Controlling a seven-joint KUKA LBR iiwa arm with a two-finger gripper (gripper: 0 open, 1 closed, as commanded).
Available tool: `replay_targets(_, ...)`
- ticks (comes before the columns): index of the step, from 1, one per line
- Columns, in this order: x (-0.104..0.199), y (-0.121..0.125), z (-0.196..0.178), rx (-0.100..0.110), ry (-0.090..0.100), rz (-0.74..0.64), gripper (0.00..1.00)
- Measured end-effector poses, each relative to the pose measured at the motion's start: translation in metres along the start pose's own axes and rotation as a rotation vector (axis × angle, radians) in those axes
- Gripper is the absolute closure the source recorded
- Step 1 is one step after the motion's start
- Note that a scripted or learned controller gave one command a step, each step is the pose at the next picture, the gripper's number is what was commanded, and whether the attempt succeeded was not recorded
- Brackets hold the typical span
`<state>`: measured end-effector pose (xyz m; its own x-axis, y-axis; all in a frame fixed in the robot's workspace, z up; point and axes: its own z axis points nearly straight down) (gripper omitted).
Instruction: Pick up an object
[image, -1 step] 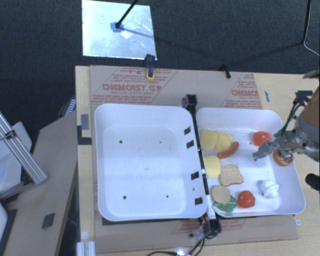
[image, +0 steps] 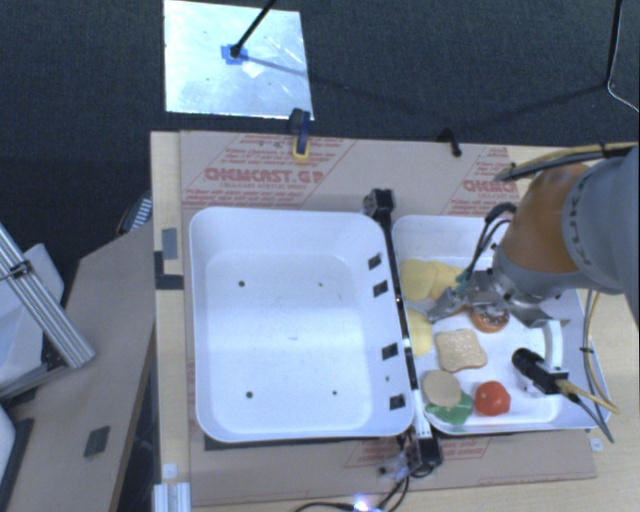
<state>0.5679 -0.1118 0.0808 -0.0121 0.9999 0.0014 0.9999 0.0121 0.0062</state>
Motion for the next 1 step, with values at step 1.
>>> replay_targets(1,-0.0081,0.0441,-0.0047,0.002,-0.003,0.006,0.00)
